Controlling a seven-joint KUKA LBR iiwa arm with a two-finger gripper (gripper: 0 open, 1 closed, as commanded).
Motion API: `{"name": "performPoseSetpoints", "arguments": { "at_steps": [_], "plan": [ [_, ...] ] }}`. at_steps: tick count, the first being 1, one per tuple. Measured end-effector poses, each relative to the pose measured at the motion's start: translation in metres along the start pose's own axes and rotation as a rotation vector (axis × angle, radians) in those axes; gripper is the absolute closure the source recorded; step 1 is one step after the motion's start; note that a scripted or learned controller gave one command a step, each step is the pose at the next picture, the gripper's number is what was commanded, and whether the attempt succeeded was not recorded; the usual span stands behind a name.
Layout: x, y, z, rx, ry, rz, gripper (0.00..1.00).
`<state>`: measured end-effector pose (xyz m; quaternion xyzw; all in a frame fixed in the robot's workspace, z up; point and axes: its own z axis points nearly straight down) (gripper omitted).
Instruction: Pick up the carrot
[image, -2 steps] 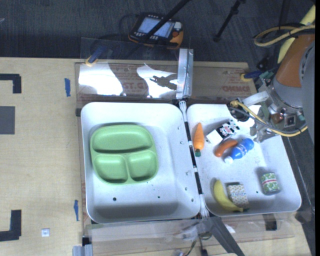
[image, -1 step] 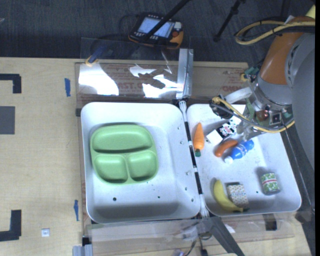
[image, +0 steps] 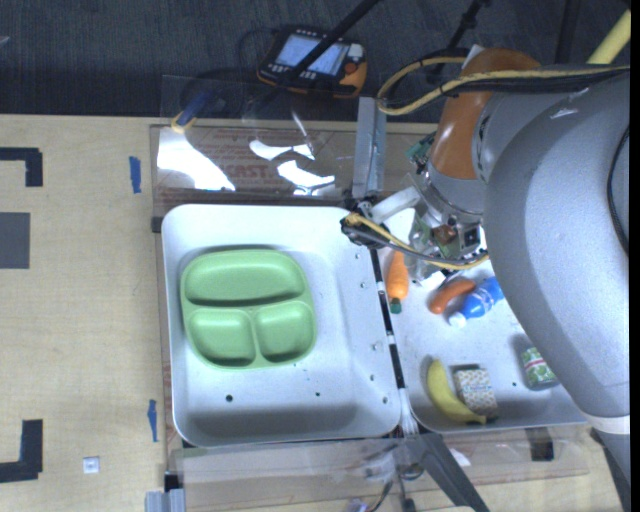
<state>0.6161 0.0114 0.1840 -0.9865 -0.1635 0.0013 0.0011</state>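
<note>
- Camera view: the carrot (image: 397, 276) lies in the right bin (image: 500, 400), hard against that bin's left wall, just right of the centre of the frame.
- Its long axis runs nearly up and down the frame, parallel to the wall that divides the two bins, with the thicker end toward the top.
- The gripper (image: 440, 240) sits just to the upper right of the carrot, under the grey arm (image: 560, 200) that fills the right side of the frame; cables and wrist hardware hide its tips, so I cannot tell how it is set.
- The relation that matters: the carrot lies down and to the left of the tool, near it but not plainly between anything, so I judge it is not yet grasped.
- A bottle (image: 468, 298), orange and blue, lies just right of the carrot, slanting; the gap between them is narrow and may crowd a grasp across the carrot's width.
- A banana (image: 440, 390) and a small patterned block (image: 474, 387) lie lower in the same bin, well apart from the carrot.
- The green tray (image: 248, 305) sits in the left bin (image: 340, 400), across the wall from the carrot.
</note>
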Motion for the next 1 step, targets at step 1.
{"name": "performPoseSetpoints", "arguments": {
  "at_steps": [1],
  "plan": [
    [-0.0357, 0.0628, -0.0149, -0.002, 0.001, 0.129, 1.00]
  ]
}}
